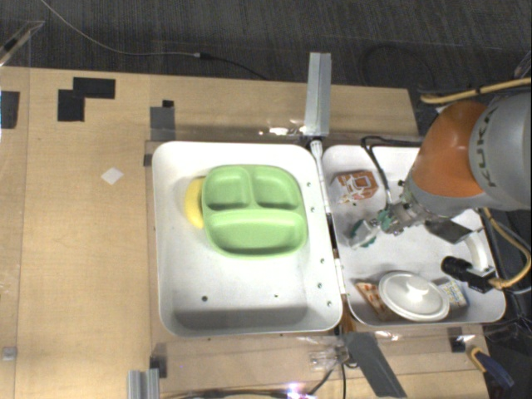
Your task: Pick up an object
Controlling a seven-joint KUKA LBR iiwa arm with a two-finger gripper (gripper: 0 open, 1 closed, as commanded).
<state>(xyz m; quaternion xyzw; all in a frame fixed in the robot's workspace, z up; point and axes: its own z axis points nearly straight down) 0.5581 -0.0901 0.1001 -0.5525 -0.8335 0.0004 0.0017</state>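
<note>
My gripper (389, 220) hangs low over the middle of the right bin (416, 256), under the grey arm with its orange band. Just to its left lies a small clear and green object (362, 231), close to or touching the gripper's tip. A packet with red and white print (357, 187) lies at the back of this bin. At the bin's front a white round bowl (413, 296) rests beside a brown packet (369, 295). A small pale item (454, 293) sits to the right of the bowl.
The left bin (241, 306) holds a green divided plate (253, 209) with a yellow object (193, 204) poking out from under its left edge. A raised wall divides the two bins. Wooden bench surface surrounds both.
</note>
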